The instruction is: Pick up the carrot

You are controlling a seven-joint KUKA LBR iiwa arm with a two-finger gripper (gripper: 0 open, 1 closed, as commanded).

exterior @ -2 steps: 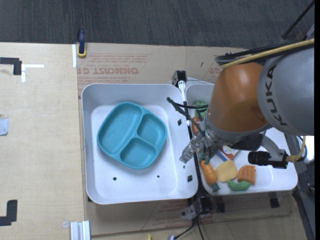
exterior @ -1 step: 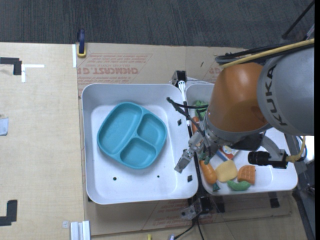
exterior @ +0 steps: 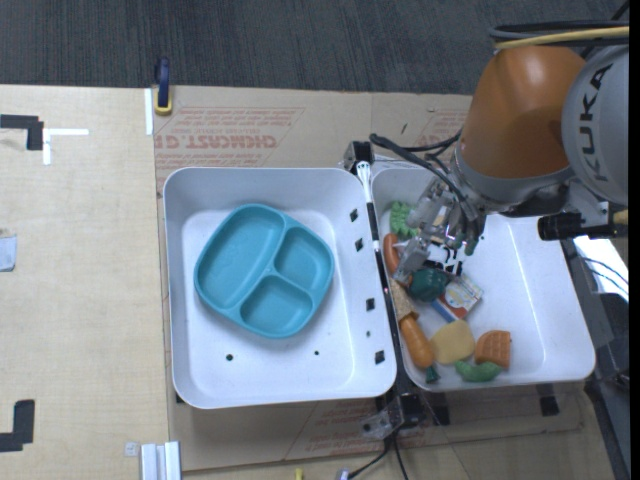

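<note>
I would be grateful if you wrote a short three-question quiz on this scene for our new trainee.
1. True or false: the blue divided plate lies in the same bin as the carrot.
2. Which is the claw above? A) the left bin B) the right bin C) the bare bench
3. Fill in: the carrot lies by the right bin's ____ wall.

Key: 1 false: the plate is in the left bin, the carrot in the right. 2 B. 3 left.
</note>
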